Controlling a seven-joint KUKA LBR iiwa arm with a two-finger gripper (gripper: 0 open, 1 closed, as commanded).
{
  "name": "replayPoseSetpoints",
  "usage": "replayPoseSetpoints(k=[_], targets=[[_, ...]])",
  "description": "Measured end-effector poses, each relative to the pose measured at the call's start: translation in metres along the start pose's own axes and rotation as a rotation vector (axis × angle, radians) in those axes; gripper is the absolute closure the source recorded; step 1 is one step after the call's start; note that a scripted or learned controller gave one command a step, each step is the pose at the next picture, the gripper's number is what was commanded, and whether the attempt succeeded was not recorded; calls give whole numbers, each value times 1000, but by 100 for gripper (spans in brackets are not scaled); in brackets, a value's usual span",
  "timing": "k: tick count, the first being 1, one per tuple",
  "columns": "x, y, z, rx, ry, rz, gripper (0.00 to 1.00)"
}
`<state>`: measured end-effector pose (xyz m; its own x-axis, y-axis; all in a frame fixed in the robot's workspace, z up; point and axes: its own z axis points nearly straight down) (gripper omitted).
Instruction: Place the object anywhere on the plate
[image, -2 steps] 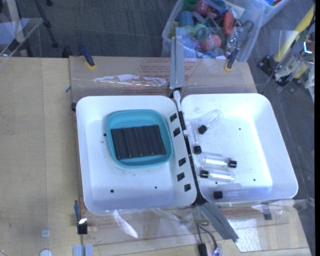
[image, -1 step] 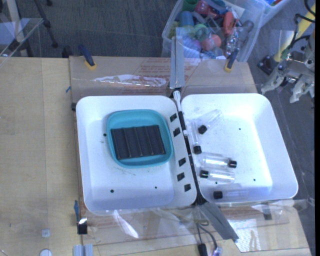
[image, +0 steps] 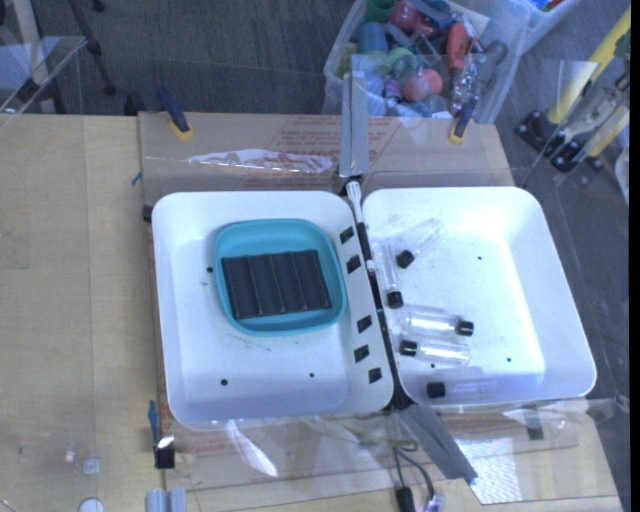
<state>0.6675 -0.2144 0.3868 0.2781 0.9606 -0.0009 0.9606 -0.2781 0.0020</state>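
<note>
A clear plastic vial with a black cap is noted at the lower edge of the right bin, nearest the bottom of the frame. Just above it, two further capped vials are seen lying on their sides, close together, in the bin's left half. A fourth vial is recorded higher up, tilted, near the divider between the bins. In the left bin, a teal plate is observed at centre, with a dark ribbed rectangular block resting on it. A clear tub of mixed coloured items is noted at the upper centre of the frame, beyond the bench. The state of the gripper fingers cannot be told.
</note>
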Motion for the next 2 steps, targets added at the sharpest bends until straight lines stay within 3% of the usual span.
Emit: replayPoseSetpoints(k=[1, 2], targets=[[-2, 0, -49, -1, 0, 136, 0], [-1, -1, 59, 5, 0, 172, 0]])
